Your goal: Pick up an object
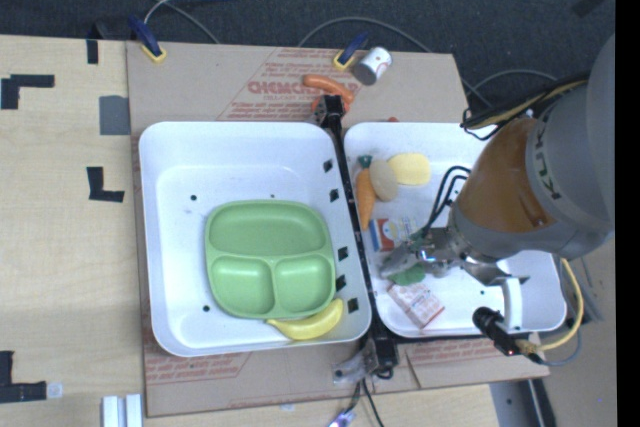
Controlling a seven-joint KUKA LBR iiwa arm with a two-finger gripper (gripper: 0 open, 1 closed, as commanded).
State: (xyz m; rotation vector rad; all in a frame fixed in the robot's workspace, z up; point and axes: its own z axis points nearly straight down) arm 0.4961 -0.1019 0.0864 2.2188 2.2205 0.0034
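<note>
My gripper (408,260) reaches down into the right bin (540,315), low among the objects near its left side. Beneath its tips lies something green (405,273), partly hidden by it. Close by are a small packet with red print (415,305), a red and blue item (383,235), an orange carrot (365,195) along the divider and a pale yellow lemon (405,169) at the back. The grey arm with its orange band (505,185) covers the bin's right part.
The left bin (170,175) holds a green compartment plate (270,257) and a yellow banana (310,322) at its front edge. Behind the bins on the cardboard lie an orange clamp (328,87) and a small silver cylinder (373,65).
</note>
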